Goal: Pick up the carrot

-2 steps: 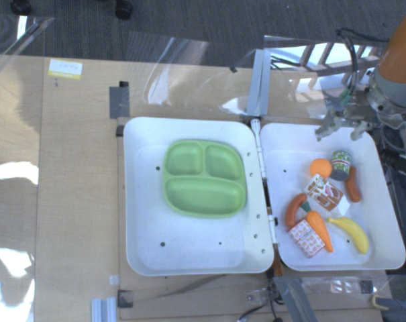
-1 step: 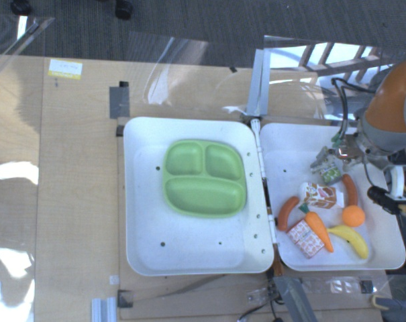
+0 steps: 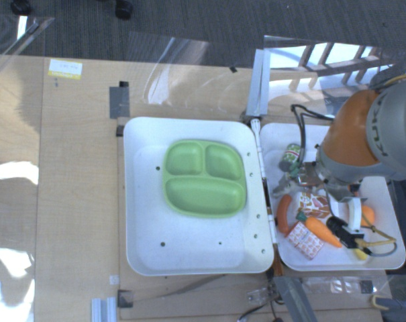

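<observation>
The gripper (image 3: 303,182) hangs over the right bin (image 3: 390,263) at the frame's right; whether it is wide or narrow cannot be told. The carrot (image 3: 321,232) lies in that bin, just below the gripper in the frame, beside a checked box (image 3: 305,240). A green can (image 3: 292,155) lies above them. A green plate (image 3: 205,180) sits in the left bin (image 3: 142,233).

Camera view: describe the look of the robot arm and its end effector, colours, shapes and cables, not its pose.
The arm is bulky and rounded, with a grey shell and a broad orange band above the wrist. A thin black cable loops up beside the band. The end effector is a small cluster of silvery metal parts under the grey wrist.
</observation>
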You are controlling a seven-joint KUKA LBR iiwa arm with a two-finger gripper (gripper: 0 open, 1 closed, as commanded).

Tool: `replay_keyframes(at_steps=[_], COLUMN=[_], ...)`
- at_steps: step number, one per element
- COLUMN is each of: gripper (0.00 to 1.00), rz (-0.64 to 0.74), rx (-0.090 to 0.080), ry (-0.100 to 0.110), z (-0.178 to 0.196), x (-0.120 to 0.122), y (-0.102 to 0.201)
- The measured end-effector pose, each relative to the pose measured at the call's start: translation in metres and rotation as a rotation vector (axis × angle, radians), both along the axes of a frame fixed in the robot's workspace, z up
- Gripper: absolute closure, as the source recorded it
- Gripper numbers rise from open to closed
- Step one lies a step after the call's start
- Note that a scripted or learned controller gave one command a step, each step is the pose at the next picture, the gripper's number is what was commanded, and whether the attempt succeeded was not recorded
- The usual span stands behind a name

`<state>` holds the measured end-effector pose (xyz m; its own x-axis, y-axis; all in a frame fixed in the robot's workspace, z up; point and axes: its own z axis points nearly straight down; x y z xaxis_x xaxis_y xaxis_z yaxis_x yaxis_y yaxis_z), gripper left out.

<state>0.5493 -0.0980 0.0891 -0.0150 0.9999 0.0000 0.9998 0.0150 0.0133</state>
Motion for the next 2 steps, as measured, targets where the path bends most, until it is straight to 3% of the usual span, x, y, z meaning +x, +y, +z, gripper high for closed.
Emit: replay_keyframes(at_steps=[1, 2], gripper=[0.0, 0.0], rz=[0.317, 0.461], rx=[-0.008, -0.01], ry=[-0.005, -0.008], z=[0.001, 0.001], x=[-0.042, -0.055], y=[0.004, 0.0])
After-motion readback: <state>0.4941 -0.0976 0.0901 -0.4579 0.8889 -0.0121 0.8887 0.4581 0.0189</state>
